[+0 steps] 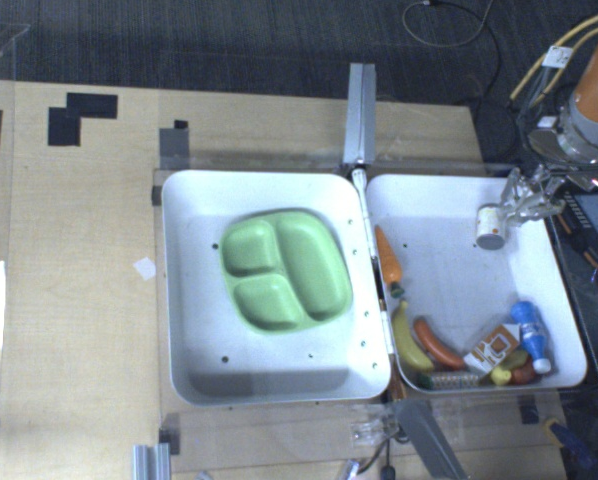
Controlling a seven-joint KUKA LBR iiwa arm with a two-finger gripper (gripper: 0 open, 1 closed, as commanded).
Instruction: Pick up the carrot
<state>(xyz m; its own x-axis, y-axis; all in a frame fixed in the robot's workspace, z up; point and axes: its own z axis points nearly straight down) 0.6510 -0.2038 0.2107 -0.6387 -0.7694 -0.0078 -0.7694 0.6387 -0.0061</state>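
Carrot point(387, 257) against right bin's point(449, 193) left wall, well apart from end effector point(519, 200) at upper right, grip state unclear

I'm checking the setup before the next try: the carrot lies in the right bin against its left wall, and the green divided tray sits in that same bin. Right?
Not quite. The camera view shows the carrot in the right bin against its left wall, as you say, but the green divided tray sits in the left bin.

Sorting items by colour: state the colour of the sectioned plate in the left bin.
Light green, seen in the camera view: the sectioned plate.
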